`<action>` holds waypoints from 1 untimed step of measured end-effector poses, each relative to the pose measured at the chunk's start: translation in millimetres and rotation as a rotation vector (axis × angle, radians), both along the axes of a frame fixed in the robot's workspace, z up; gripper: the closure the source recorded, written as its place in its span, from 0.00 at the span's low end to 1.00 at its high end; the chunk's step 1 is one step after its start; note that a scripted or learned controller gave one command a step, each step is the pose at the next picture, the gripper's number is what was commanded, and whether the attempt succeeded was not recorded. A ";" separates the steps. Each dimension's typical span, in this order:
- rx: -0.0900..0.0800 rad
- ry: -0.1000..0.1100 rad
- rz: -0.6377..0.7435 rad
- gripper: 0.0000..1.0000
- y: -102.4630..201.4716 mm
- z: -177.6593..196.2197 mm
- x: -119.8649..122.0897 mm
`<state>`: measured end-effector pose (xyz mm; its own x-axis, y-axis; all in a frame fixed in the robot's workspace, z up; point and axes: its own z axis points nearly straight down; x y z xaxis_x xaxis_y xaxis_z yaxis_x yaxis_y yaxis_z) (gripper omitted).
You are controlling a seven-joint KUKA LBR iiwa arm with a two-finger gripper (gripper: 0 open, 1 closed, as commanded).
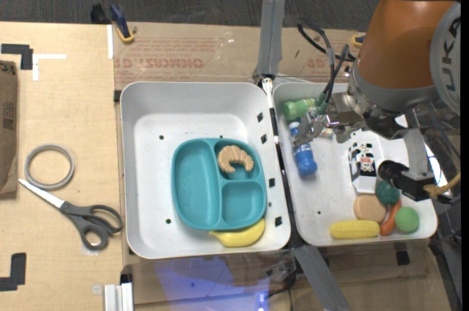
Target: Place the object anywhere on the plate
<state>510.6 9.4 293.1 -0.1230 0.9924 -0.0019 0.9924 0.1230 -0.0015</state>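
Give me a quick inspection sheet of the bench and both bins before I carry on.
Surface: two white bins side by side, left bin, right bin, on a tan bench.
Job's things: teal divided plate in the left bin, a croissant in its upper right compartment; a banana lies at the plate's lower edge.
Clutter: right bin holds a blue bottle, green item, corn cob, cow-pattern block and other toy food.
Grippers: gripper over the right bin's upper left; finger state unclear.
Cables: dark cables along the wrist.
Surroundings: scissors and tape roll left of the bins.
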 end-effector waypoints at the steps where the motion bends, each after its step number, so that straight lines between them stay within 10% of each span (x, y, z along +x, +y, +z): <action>1: 0.000 0.000 -0.072 0.00 -89.9 39.9 -3.9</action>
